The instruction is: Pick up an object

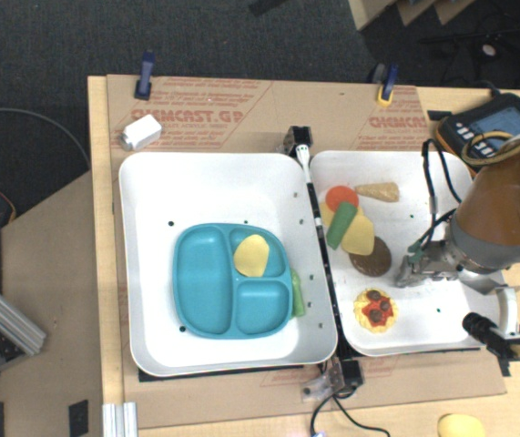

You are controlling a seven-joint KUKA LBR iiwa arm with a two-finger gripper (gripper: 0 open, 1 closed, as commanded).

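The right bin (442, 335) holds several toy foods. A red tomato (341, 197) and a tan bread piece (378, 191) lie at its back. A green and yellow piece (351, 229) lies beside a brown round piece (372, 259). A small tart with red topping (376, 309) sits near the front. My gripper (412, 270) hangs low in this bin, just right of the brown piece and above-right of the tart, with nothing seen in it.
The left bin (150, 208) holds a teal divided plate (207, 285) with a yellow piece (251, 256) in it and a green piece (297, 294) at its right edge. A black divider (314, 217) runs between the bins. A white block (141, 132) lies at the back left.
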